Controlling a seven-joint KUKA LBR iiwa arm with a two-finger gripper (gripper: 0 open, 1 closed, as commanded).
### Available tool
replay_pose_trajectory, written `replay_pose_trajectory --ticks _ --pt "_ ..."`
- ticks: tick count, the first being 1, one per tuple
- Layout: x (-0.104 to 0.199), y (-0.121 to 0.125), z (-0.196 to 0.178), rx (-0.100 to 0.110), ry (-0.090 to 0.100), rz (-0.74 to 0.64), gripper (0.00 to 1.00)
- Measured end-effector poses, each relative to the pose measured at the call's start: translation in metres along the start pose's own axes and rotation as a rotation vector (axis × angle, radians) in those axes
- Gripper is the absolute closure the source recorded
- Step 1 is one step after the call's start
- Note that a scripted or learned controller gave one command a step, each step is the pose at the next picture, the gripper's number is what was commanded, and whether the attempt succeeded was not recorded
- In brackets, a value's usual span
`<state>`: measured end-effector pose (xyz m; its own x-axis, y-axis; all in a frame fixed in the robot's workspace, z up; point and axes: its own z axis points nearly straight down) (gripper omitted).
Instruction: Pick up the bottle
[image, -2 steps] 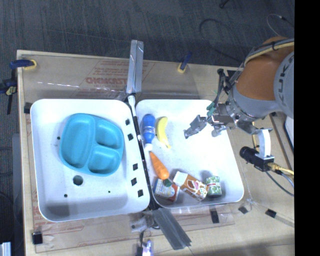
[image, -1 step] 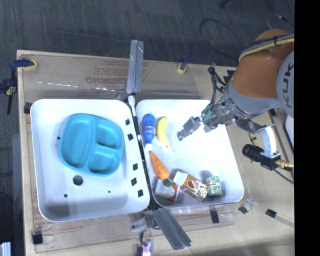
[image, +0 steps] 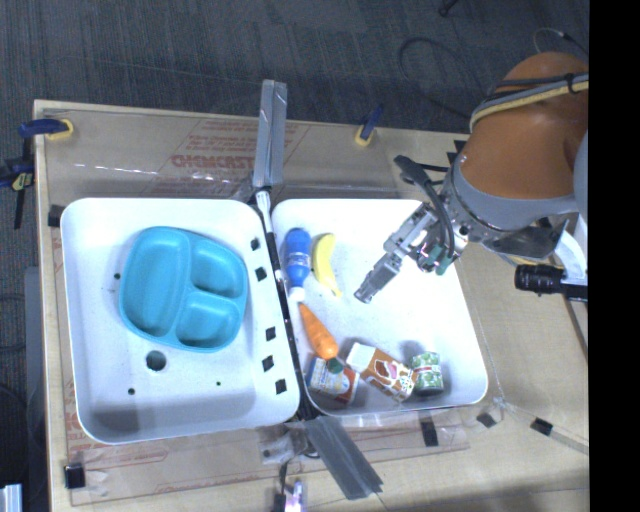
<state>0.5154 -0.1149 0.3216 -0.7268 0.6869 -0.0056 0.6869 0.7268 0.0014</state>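
A blue bottle (image: 296, 255) with a white end lies along the left wall of the right bin (image: 455, 300), next to a yellow banana (image: 325, 262). A smaller bottle with a green cap (image: 332, 378) lies at the bin's front left. My gripper (image: 366, 291) hangs over the middle of the right bin, slanted down to the left. It is to the right of the banana and about a hand's width from the blue bottle. Nothing shows in its grasp.
An orange carrot (image: 320, 335) lies below the blue bottle. A juice carton (image: 385, 372) and a green can (image: 427, 372) sit along the right bin's front. The left bin (image: 90, 330) holds a blue divided plate (image: 185, 288).
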Motion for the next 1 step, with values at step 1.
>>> replay_pose_trajectory --ticks 1 --pt "-0.0212 -0.042 -0.0624 0.0 0.0 -0.388 0.0"
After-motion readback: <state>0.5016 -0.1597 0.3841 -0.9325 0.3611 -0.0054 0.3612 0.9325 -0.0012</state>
